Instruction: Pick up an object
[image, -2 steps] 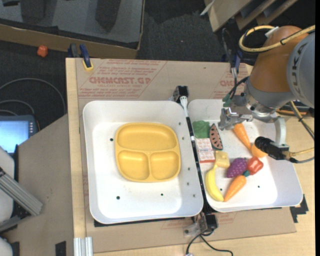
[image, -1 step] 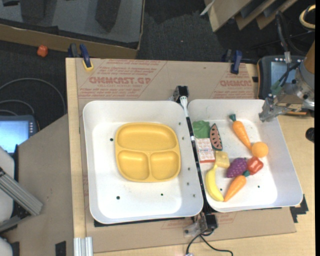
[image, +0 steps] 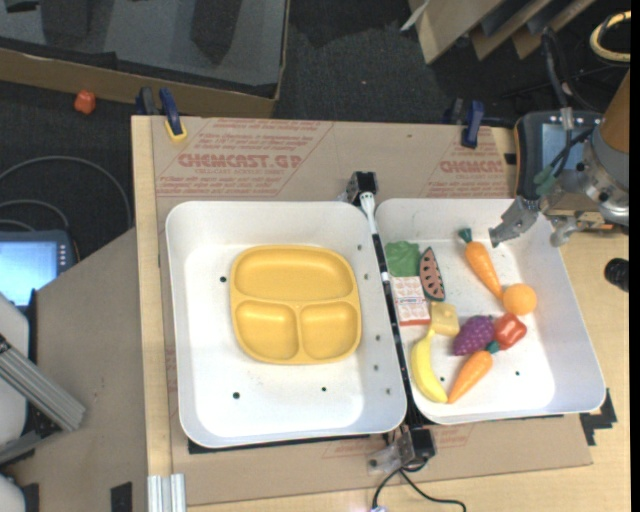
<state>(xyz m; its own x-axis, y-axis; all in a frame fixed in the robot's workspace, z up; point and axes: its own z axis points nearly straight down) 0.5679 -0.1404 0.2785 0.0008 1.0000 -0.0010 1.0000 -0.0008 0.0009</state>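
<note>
Nearest the camera, at the front of the right bin (image: 575, 385), a small carrot (image: 471, 375) lay against a banana (image: 427, 370), with purple grapes (image: 474, 333) and a red pepper (image: 509, 330) just behind them. Further back sat a yellow block (image: 443, 319), a small printed carton (image: 408, 299), an orange (image: 519, 298), a watermelon slice (image: 433, 274) and a green piece (image: 402, 257). A longer carrot (image: 483, 265) ran up towards the far wall. The left bin (image: 195, 300) held a yellow divided plate (image: 295, 302).

At the far right corner the hand (image: 532, 217) hung over the right bin's rim, its two fingers (image: 508, 224) apart and holding nothing, so far as the slant allowed me to judge.

The longer carrot looked the best choice: it lay nearest and had free space on both sides. The hand should turn so the fingers straddle it across its width, descend at mid-length, and close only once low enough to grip below its curve.
</note>
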